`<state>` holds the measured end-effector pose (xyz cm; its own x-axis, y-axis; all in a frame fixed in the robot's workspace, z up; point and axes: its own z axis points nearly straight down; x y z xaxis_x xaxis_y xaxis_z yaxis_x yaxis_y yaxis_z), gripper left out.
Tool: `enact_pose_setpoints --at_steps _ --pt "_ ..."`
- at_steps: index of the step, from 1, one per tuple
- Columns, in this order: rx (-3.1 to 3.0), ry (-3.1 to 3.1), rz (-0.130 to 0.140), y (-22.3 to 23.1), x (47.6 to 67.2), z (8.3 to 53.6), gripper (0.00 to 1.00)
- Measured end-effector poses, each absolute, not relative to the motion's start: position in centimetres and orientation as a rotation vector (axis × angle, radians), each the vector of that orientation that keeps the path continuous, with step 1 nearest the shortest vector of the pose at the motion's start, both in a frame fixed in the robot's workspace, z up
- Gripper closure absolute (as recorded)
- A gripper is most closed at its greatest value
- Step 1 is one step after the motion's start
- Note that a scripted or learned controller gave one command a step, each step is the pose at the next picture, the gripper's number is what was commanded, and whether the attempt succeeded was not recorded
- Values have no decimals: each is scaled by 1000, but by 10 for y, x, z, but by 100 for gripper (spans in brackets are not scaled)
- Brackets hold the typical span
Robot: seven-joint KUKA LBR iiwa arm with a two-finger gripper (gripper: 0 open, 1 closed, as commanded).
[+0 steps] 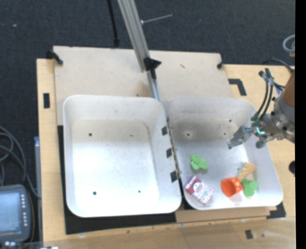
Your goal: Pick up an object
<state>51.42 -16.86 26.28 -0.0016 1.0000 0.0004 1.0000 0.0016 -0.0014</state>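
Observation:
Several small objects lie in the right bin point(210, 115): a green lumpy toy point(198, 163), a red-and-white patterned packet point(199, 191), an orange piece point(230, 187), a tan piece point(246, 169) and a green piece point(250, 187). My gripper point(249, 140) hangs over the right side of that bin, above and behind the tan piece. Its two fingers point(238, 138) are spread apart, open, with nothing between them.
The left bin point(116, 154) adjoins the right one along a shared middle rim. A slanted metal post point(134, 27) rises from behind the bins. The objects crowd the right bin's front right corner. A screen point(4, 214) sits at the lower left, off the bench.

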Motion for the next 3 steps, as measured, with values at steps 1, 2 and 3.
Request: enact_pose_setpoints --at_steps 1,2,3 --pt "-2223 -2224 -3 -169 515 265 0" --pt "-2225 -2216 4 -164 523 217 0" --pt "-2222 -2218 5 -165 527 155 0"
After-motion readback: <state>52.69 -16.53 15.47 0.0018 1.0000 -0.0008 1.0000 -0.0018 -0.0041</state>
